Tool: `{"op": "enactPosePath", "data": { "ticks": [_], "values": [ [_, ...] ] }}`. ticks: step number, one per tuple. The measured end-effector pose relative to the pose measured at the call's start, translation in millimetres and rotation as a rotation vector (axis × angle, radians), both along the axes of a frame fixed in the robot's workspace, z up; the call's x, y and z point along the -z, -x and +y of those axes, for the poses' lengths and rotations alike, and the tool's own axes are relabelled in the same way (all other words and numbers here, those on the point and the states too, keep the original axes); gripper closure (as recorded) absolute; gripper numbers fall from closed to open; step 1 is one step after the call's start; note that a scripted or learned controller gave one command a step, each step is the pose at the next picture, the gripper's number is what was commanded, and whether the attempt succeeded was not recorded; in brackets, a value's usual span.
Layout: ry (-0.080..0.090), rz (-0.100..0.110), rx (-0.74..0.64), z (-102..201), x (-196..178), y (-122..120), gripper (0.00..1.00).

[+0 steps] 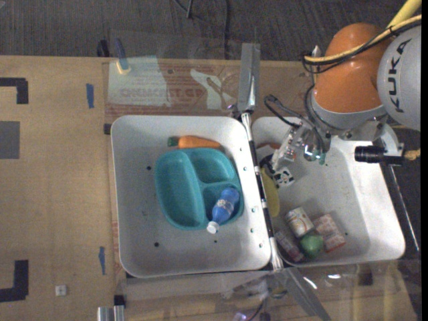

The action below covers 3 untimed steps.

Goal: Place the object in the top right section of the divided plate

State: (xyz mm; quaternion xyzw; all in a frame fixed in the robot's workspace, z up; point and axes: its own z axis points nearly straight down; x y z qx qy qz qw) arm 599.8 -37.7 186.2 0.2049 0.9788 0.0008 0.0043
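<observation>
A single camera looks down from above the tabletop (53, 199) at a slight slant, far enough back to take in both white bins whole. The left bin (134, 246) sits near the middle of the view, the right bin (374, 212) toward the right edge. Dark floor (100, 12) runs along the top beyond the tabletop's far edge. The arm (354, 72) enters at the upper right, standing close to the lens.
</observation>
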Motion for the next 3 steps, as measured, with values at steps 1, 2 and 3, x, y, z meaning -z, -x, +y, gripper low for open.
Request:
{"op": "enactPosePath", "data": {
  "ticks": [1,2,3],
  "values": [
    [0.000,0.004,-0.266,39.6,0.0,17.2,1.00],
    [0.002,-0.001,-0.339,36.3,-10.2,-5.8,1.00],
    [0.005,-0.003,-0.722,-25.9,-0.9,-45.0,1.00]
  ]
}}
